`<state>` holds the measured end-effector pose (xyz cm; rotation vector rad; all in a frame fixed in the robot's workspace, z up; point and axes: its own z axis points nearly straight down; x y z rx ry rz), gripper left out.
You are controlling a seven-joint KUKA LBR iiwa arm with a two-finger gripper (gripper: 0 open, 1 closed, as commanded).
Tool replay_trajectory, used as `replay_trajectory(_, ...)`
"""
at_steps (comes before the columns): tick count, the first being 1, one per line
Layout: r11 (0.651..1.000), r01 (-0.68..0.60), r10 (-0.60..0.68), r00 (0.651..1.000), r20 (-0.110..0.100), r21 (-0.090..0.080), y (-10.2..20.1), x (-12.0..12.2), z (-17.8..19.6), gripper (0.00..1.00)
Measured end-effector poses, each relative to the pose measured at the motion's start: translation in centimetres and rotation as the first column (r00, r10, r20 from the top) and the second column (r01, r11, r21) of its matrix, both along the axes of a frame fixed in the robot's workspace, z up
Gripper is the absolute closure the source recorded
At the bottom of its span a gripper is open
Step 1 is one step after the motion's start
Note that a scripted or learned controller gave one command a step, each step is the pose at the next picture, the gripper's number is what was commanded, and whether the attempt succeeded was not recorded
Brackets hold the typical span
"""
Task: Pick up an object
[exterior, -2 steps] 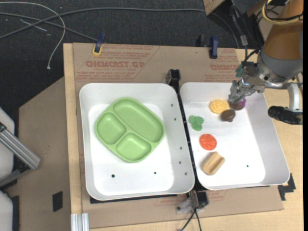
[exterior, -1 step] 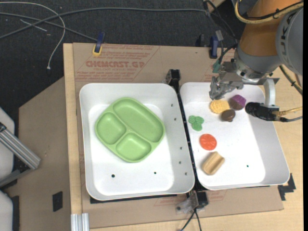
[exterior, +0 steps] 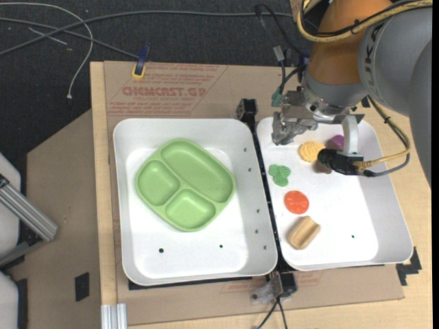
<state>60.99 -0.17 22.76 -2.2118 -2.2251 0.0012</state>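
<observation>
Grey two-finger gripper [exterior: 285, 137] over right shallow white bin [exterior: 384, 252]; grip state cannot be told.
Just right of gripper: bumpy yellow disc [exterior: 310, 151]; below it, smooth red disc [exterior: 296, 201].

Both bins [exterior: 137, 252] are white. The left one holds a pale green divided plate [exterior: 184, 184]. In the right bin [exterior: 384, 238] lie a darker green toy [exterior: 279, 175], a yellow waffle-patterned piece [exterior: 310, 151], a purple bit [exterior: 336, 142], an orange-red disc [exterior: 296, 201] and a tan roll [exterior: 303, 232]. The arm [exterior: 384, 40] is grey with an orange band [exterior: 346, 12]. The cardboard [exterior: 164, 91] bears red lettering.
</observation>
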Motion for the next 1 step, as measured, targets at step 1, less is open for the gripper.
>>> replay_trajectory(1, 1.0, 0.0, 0.0, 1.0, 0.004, -0.001, 4.66, 0.89, -0.24, 1.0)
